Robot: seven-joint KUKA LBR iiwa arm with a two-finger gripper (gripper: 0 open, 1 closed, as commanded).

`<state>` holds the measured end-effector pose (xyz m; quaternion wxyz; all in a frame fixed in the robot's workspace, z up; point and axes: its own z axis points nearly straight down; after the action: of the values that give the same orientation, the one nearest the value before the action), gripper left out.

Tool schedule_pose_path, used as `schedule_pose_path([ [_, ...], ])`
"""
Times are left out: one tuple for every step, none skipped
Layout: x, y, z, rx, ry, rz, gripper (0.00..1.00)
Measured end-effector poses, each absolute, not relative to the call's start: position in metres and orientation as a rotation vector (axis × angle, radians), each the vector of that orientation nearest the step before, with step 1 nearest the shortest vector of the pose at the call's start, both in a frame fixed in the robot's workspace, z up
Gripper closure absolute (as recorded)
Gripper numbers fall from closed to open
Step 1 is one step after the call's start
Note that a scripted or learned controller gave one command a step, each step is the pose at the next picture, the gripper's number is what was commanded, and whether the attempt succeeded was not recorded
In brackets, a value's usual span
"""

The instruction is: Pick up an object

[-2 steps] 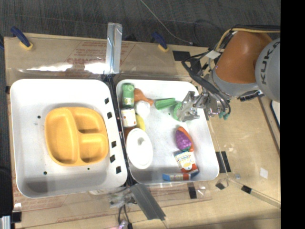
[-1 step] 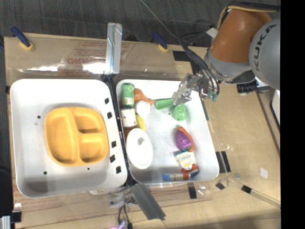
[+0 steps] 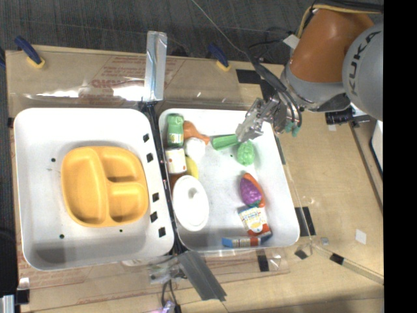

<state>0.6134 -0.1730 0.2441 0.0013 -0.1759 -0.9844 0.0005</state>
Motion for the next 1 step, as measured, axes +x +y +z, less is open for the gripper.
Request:
schedule_pose_path([
  [0.615, -0.1718, 0.2511, -0.541, -3.09, 0.003, 1.0],
])
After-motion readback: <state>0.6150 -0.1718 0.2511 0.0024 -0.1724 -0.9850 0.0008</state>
